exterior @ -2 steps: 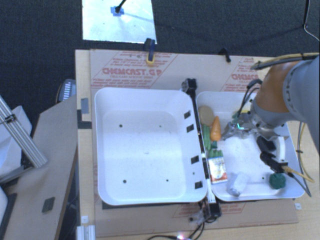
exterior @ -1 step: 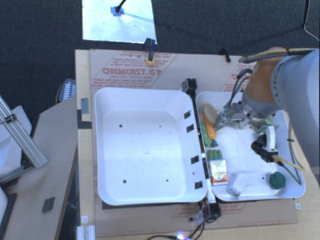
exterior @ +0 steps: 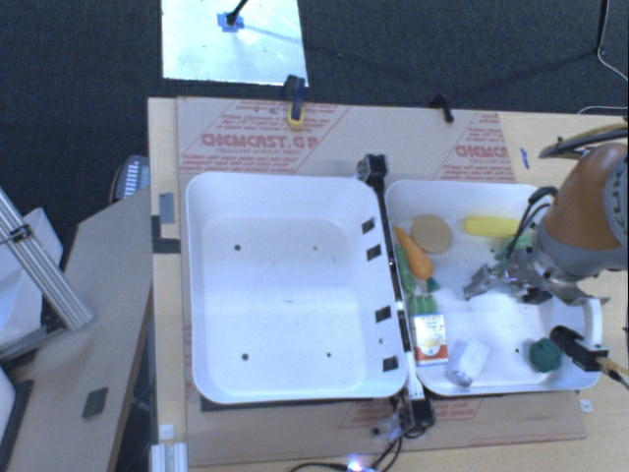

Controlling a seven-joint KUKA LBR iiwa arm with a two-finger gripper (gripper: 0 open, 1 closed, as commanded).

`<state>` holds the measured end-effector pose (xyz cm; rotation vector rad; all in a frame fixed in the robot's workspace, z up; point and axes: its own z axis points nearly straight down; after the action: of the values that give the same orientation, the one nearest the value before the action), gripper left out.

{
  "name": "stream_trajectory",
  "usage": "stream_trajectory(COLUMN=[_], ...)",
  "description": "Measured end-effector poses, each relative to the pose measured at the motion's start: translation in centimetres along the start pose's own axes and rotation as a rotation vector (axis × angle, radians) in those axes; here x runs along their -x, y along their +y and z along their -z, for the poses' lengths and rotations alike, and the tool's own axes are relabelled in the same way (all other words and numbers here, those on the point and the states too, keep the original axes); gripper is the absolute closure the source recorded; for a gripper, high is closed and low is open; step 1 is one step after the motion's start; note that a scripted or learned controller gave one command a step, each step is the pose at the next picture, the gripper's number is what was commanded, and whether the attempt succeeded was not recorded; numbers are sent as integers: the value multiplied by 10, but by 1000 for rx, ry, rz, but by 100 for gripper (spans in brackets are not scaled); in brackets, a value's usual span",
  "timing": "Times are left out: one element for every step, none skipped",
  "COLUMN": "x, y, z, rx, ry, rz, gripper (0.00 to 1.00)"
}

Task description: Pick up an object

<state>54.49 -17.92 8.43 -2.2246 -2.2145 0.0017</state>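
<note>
Several objects (exterior: 430, 264) crowd the right bin's (exterior: 491, 386) left edge.

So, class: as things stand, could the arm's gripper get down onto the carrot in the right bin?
Probably yes. The carrot lies uncovered near the bin's left wall, with only the tan disc close beside it; the gripper hangs nearby over bare floor.

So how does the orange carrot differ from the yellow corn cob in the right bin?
The carrot is orange and tapered, lying slantwise against the bin's left wall; the corn cob is yellow, blunt-ended, and lies nearly level near the back wall. The carrot lies farther from the gripper than the corn cob. Both are elongated toy foods in the right bin.
</note>
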Motion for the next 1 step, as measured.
stream_trajectory(x=[-26], y=[3], z=[127], rx=[15], ry=[-3], rz=[11], gripper=[0])
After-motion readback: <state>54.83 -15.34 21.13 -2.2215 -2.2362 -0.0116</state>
